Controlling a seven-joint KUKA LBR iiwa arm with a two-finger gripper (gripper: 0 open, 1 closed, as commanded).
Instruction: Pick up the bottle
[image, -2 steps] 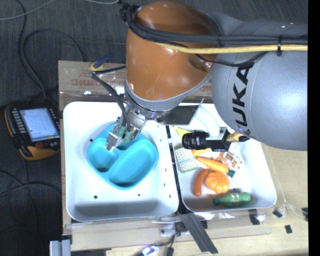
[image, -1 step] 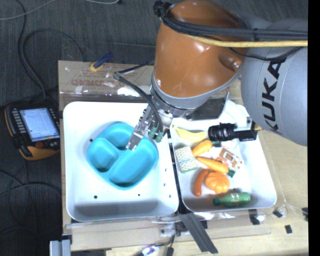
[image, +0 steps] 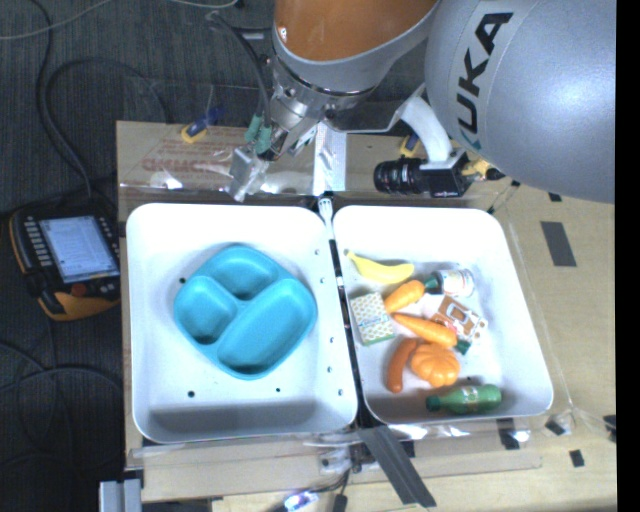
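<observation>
From the camera view above the bench, the bottle (image: 464, 399) lies on its side near the front edge of the right bin (image: 520, 300), green with a label around its middle, its neck pointing left. Just behind it sits an orange pumpkin-like toy (image: 436, 366), nearly touching it, with a reddish sausage shape (image: 399, 363) at the pumpkin's left. Further back lie a carrot (image: 428, 329), a second orange piece (image: 404, 294), a banana (image: 379, 267), a checked packet (image: 370, 319), a small printed box (image: 462, 322) and a white jar-like item (image: 457, 281). All of these crowd the bin's middle; the bottle's front and right sides are open toward the bin wall.

The left bin (image: 150, 330) holds a blue divided plate (image: 244, 310).

The gripper (image: 248, 172) hangs beyond the back edge of the left bin, well apart from the bottle, over a cardboard surface. Its tip is blurred and small, so whether it is apart or together cannot be told. The arm (image: 520, 80) fills the top right, cut off by the frame, and hides part of the bench behind the right bin. A handheld pendant (image: 65, 255) rests at the far left.
</observation>
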